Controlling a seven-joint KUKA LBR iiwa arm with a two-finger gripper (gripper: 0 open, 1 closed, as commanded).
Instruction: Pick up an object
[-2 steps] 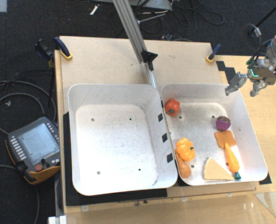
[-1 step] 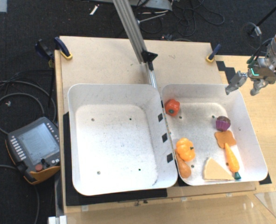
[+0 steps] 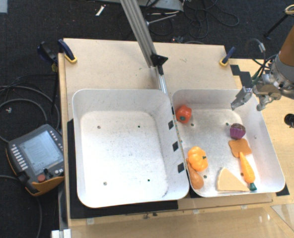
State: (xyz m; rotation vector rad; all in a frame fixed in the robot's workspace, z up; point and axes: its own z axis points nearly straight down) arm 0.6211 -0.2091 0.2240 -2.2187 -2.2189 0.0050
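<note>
- The tabletop [image 3: 112,58] is a pale beige board filling the middle of the frame, resting over a dark carpeted floor [image 3: 23,29] strewn with black cables.
- Two shallow white bins sit side by side on it: the left bin [image 3: 122,148] in the centre left of the frame, the right bin [image 3: 211,108] in the centre right, their inner rims touching.
- Yellow-tipped clamps grip the tabletop at its upper left corner [image 3: 67,53] and its upper right corner [image 3: 226,57].
- A grey metal pole [image 3: 139,29] slants from the top centre down to the seam between the bins.
- A teach pendant [image 3: 36,157] with a grey screen lies on the floor at the left edge.
- The claw [image 3: 251,100] hangs over the upper right rim of the right bin, its two fingers spread apart with nothing between them.
- In the right bin lie a red tomato [image 3: 183,113] at upper left, a purple onion [image 3: 238,131] towards the right, an orange pumpkin [image 3: 197,158] at lower left, a brown piece [image 3: 195,178] just below it, a tan slice [image 3: 239,147], a carrot [image 3: 247,169] and a pale cheese wedge [image 3: 231,181] at lower right.
</note>
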